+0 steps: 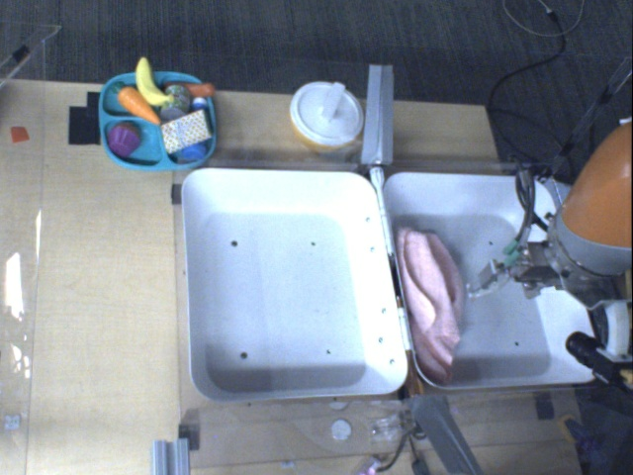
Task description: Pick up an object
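Arm (603,201) over right bin (495,201); gripper (487,280) beside pink cloth (430,300), finger state indiscernible; approach step, next: descend onto cloth.

Light wooden bench (89,295) occupies the left and near area. Dark grey carpet floor (297,13) lies beyond, black cable (539,13) looped far right.

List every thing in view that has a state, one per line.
Pink cloth: crumpled, lying in the right bin against its left wall.
Gripper: low over the right bin, beside the cloth, not holding it.
White lidded cup: upright, lid on.
Blue tray: filled with toy food.
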You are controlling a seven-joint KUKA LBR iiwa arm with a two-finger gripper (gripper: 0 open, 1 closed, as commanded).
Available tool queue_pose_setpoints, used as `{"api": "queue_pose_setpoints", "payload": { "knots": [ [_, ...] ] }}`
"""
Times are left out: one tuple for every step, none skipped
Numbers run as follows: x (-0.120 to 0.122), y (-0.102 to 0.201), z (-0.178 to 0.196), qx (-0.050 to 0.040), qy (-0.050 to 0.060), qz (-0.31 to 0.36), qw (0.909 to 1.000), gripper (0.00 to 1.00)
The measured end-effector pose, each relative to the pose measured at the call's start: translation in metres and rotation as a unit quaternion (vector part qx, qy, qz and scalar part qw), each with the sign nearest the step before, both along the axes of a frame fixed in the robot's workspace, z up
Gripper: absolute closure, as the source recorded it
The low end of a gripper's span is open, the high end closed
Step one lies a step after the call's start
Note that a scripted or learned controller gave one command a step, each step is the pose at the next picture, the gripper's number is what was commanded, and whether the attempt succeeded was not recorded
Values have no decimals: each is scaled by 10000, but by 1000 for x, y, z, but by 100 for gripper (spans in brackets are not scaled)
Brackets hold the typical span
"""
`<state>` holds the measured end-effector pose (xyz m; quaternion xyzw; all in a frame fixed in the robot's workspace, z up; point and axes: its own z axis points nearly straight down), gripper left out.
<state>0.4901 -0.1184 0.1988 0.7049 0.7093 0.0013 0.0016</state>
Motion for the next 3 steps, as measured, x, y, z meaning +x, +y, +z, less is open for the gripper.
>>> {"api": "queue_pose_setpoints", "payload": {
  "knots": [
    [60,27,-105,-15,-45,1556,9878,0],
    [63,29,-93,-11,-86,1566,9876,100],
    [113,60,-12,-8,-26,1297,9915,100]
  ]
}}
